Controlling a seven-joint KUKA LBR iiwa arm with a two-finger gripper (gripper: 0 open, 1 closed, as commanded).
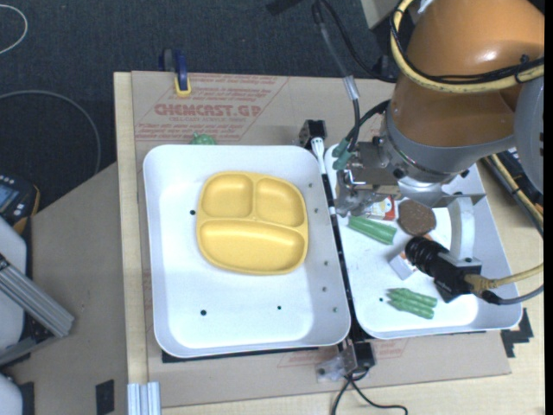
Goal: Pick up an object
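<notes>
Green piece (371, 230) lies in right bin (462, 315), just below gripper (352, 199). Brown disc (418, 218) close beside it; second green piece (411, 302) near front rim. Gripper low over bin's left side, open or closed impossible to tell. Left bin (173, 301) holds yellow plate (252, 223).

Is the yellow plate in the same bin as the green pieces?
No, the yellow plate lies in the left bin, while the green pieces lie in the right bin.
</notes>
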